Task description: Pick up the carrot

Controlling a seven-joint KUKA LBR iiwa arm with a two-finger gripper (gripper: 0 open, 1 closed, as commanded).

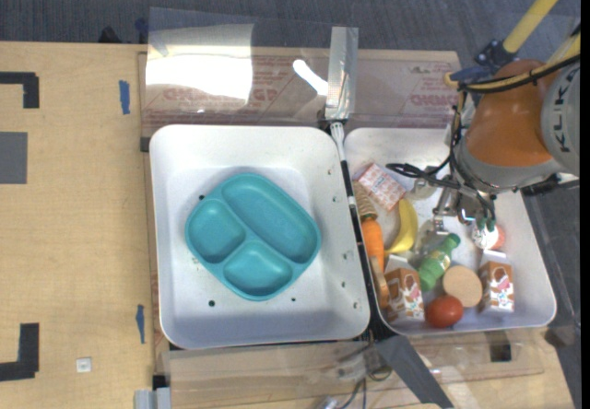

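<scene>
One carrot (371, 244) lies at the right bin's (539, 255) left wall beside one banana (404, 225); two cartons (497, 287), one tomato (444, 311). Gripper (452, 214) above clutter, grip state impossible to tell

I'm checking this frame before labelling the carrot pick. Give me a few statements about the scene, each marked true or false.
1. The carrot lies in the right bin, near its left wall. True.
2. The teal divided plate sits in the right bin. False: it is in the left bin.
3. The banana lies beside the carrot. True.
4. The end effector holds the carrot. False: it hovers right of the banana, apart from the carrot.
5. The tomato is near the right bin's front edge. True.
</scene>
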